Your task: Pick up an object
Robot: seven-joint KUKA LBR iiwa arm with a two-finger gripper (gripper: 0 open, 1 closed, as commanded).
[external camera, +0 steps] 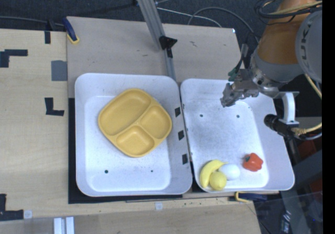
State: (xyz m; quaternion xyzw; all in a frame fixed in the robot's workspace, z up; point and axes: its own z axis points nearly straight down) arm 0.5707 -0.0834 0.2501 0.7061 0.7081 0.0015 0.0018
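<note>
The gripper, its opening impossible to tell, hung over the right bin's bare 12 o'clock end; banana, egg and red pepper crowded 6 o'clock.

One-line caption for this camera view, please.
Gripper hovers over the right bin; banana, egg and red pepper lie at its near edge; yellow plate fills left bin.

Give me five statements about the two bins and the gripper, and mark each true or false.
1. The yellow plate lies in the left bin. True.
2. The banana lies in the left bin. False: it lies at the right bin's near edge.
3. The gripper is above the right bin's far end. True.
4. The red item is on the plate. False: it is in the right bin.
5. The plate has three compartments. True.
</note>
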